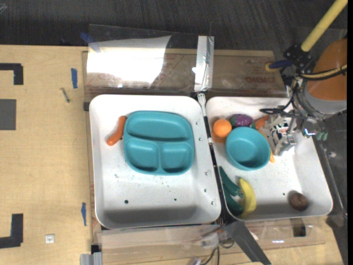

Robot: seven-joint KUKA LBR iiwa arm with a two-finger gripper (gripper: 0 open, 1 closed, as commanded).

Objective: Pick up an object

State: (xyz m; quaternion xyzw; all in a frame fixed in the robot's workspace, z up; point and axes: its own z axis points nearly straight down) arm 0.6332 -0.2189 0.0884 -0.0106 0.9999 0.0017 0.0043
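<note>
Hand low in right shallow white bin, just right of round teal plastic bowl, grip state can't tell; small orange ball at bowl's upper left.

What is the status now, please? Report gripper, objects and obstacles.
Gripper low in right bin, beside teal bowl. Nothing seen held. Orange ball, banana near.

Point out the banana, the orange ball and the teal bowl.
banana (247, 195), camera view, middle of its yellow body.
orange ball (222, 128), camera view, its centre.
teal bowl (247, 149), camera view, inside floor.
</note>
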